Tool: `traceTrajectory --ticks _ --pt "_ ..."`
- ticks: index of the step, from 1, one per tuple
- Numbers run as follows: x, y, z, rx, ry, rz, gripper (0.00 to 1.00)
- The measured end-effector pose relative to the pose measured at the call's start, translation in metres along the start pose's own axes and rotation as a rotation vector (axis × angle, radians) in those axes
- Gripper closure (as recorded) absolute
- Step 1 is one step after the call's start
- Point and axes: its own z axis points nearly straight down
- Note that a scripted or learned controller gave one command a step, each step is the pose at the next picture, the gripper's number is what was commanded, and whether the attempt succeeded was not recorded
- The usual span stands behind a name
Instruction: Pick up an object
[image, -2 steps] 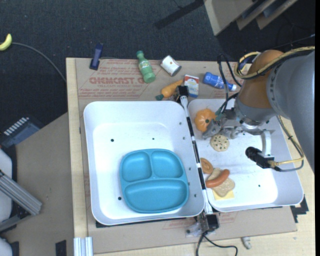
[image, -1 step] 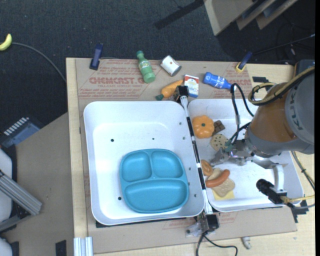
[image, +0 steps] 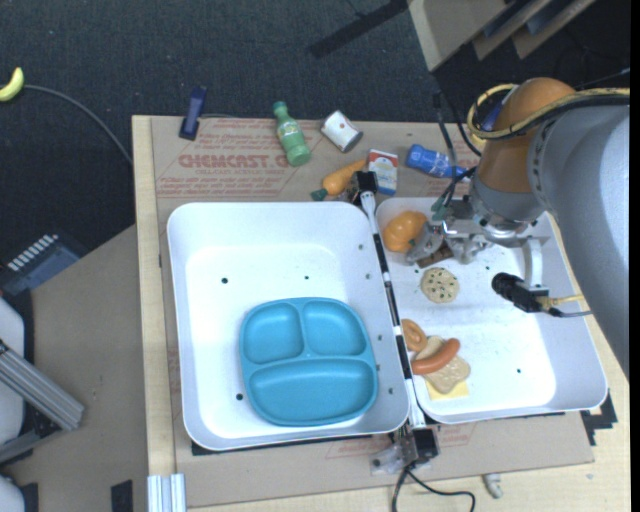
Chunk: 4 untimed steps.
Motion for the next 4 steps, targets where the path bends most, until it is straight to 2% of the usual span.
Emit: traceTrajectory --ticks 1,2,3,4 --pt "0.004 0.007 0.002 0.024 -0.006 0.000 0.00" --pt "-0.001 -0.056 -0.002 -0.024 -0.003 0.003 0.00" --pt "0.017 -0.011 -0.001 -0.002 0.002 0.002 0.00" --pt "0.000 0.017 -0.008 -0.015 0.001 0.001 0.00"
